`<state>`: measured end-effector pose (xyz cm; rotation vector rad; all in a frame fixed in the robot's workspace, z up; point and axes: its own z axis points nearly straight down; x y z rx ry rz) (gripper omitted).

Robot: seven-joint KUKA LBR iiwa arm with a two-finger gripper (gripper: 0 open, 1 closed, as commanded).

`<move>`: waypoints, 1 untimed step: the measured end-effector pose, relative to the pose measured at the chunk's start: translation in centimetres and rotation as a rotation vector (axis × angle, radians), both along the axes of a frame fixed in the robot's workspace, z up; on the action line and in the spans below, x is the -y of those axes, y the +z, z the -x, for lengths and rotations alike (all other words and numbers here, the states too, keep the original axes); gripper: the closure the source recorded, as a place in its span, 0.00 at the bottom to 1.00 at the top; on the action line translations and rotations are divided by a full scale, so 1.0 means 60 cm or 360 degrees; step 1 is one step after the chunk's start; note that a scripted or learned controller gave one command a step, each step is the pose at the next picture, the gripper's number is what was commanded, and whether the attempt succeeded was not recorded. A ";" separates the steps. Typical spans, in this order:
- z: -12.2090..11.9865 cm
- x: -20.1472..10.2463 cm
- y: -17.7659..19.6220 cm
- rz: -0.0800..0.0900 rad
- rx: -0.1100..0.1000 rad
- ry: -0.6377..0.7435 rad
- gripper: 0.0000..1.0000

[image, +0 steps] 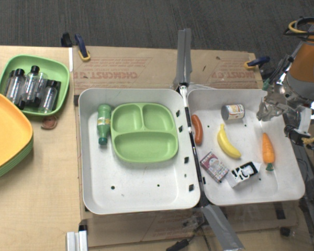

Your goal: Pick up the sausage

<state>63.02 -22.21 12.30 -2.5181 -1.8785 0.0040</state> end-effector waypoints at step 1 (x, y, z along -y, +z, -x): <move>-0.004 -0.012 0.001 -0.0016 0.0001 0.0010 0.00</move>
